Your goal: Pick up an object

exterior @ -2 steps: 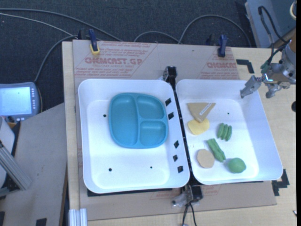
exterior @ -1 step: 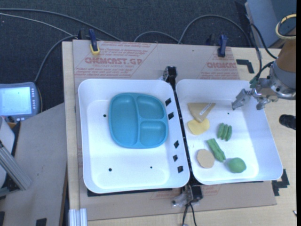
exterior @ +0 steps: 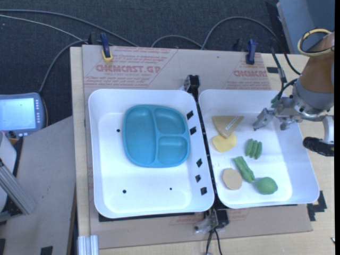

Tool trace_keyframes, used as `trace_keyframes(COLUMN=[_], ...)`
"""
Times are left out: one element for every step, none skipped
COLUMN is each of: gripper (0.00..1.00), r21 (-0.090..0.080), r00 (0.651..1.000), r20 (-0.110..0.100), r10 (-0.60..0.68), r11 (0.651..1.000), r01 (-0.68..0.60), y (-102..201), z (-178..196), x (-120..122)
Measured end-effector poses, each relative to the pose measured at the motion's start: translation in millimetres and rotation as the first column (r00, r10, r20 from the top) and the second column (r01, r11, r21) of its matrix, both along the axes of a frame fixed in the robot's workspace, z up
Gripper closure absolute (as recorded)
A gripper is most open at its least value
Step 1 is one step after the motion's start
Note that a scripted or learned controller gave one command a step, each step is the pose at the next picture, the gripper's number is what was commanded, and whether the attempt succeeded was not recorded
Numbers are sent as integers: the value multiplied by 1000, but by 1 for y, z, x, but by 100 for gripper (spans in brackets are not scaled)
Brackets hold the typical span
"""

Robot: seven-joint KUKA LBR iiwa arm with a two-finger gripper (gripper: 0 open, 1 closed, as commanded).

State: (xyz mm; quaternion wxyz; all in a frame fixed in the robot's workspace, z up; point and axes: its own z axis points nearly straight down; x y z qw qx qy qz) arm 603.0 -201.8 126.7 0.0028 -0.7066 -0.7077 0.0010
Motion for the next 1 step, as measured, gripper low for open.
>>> trace_keyframes(gripper=[0], r21=[0], r00=[1000], r20=[-1], r10=[-1], r11=[1000], r01=[1], y=[1], z=[-45], x=[-1])
